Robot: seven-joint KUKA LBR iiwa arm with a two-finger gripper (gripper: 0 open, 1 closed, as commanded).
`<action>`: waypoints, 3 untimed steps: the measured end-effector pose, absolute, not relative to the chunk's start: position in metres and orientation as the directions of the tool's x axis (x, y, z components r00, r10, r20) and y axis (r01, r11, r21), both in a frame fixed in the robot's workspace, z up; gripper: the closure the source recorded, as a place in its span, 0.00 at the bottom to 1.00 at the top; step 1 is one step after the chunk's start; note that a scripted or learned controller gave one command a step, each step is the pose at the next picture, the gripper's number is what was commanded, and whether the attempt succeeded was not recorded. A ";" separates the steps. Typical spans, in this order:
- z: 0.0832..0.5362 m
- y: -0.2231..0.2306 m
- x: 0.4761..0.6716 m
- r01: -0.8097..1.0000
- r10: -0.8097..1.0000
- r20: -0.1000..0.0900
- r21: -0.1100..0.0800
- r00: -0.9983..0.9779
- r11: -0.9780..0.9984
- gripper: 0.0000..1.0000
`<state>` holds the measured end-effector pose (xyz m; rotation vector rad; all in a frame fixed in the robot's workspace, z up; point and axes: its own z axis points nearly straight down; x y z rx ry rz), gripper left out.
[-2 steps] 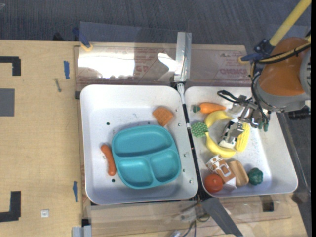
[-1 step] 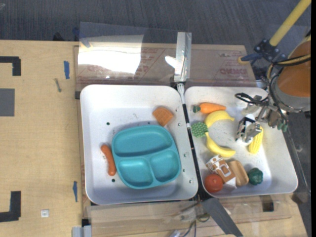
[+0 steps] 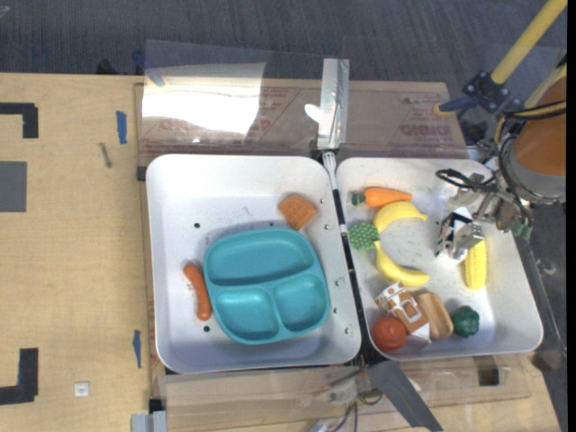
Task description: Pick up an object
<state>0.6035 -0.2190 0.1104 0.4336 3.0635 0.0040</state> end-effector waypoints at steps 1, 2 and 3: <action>0.115 -0.153 0.581 0.374 0.374 -0.001 0.003 -0.927 0.927 0.00; 0.089 -0.172 0.568 0.451 0.451 -0.010 0.005 -0.893 0.893 0.00; 0.089 -0.119 0.524 0.750 0.750 -0.008 0.008 -0.661 0.661 0.00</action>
